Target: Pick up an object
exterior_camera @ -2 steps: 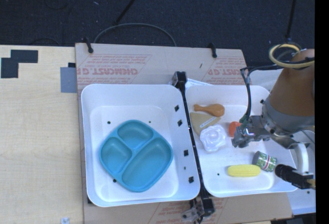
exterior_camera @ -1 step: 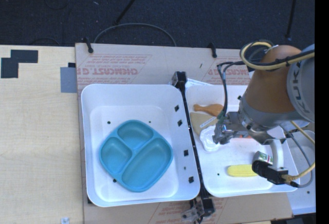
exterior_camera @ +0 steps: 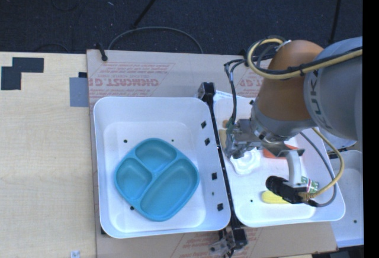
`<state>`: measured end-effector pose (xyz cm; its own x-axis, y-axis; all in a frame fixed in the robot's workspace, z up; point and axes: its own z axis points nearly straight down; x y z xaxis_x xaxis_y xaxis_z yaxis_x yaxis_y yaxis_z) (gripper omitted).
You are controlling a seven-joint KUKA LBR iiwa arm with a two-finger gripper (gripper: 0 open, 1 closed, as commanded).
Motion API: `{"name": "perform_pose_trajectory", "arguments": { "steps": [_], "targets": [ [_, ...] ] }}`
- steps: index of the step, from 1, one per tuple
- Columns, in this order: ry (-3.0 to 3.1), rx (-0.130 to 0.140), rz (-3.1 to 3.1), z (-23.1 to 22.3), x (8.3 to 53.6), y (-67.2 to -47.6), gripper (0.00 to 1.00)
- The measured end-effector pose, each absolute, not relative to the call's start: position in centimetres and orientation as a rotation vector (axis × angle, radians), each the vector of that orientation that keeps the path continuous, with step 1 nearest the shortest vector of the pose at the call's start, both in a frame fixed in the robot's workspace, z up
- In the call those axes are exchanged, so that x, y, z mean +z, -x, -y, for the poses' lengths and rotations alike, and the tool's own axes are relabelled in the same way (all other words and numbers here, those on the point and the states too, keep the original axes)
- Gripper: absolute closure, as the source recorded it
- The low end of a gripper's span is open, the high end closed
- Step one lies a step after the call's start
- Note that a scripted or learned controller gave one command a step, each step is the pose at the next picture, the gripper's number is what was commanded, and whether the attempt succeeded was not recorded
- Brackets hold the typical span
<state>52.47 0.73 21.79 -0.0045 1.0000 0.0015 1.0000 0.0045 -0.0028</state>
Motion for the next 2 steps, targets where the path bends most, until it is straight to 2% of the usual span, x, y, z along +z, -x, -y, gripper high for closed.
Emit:
{"name": "perform_pose_trajectory", "arguments": {
  "steps": [2],
  "targets": [
    [2.217, 0.003, 2.223, -9.7, 20.9, -56.7, 1.0]
  ]
}}
